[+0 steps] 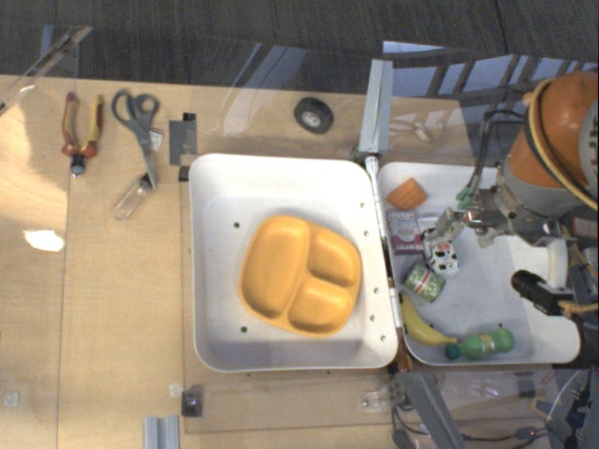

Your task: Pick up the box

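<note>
Over the right-hand bin of a two-bin bench, the grey arm with its orange band reaches in from three o'clock, its hand poised low above a small white, printed box near the bin's nine o'clock wall; whether that hand is open or closed cannot be told from this angle, and nothing is seen gripped in it. The box sits tilted amid close neighbours: a green can touching it at seven o'clock, a flat dark packet just beside it at eleven o'clock, an orange wedge farther toward twelve. A banana and a green bottle lie along the six o'clock edge, well apart from the box. The risk here, as a judgement, is crowding: a descent slightly off line could land on the can or pin the packet instead, or nudge the tilted box so it slips aside. The bin wall nearby also leaves little room on that side. The left bin holds a yellow divided tray, away from the action.
</note>
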You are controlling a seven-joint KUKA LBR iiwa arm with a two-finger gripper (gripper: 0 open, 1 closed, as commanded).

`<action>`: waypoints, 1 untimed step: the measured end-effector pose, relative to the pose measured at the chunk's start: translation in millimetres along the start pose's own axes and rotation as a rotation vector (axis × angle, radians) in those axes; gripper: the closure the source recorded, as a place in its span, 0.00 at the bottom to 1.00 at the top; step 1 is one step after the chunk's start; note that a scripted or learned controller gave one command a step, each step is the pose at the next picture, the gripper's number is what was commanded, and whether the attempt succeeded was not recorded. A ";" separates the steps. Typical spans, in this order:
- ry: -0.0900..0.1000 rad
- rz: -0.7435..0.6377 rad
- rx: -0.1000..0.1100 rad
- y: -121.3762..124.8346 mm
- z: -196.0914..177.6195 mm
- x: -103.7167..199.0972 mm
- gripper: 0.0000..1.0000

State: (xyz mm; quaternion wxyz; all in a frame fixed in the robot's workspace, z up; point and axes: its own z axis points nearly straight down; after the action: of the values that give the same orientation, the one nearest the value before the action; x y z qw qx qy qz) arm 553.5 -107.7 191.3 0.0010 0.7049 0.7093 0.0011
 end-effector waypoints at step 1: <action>-0.010 -0.113 -0.046 39.9 72.1 16.1 0.00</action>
State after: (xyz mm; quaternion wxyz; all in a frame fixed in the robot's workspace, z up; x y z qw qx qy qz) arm 593.5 -91.3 119.4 0.0209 0.6636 0.7476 0.0137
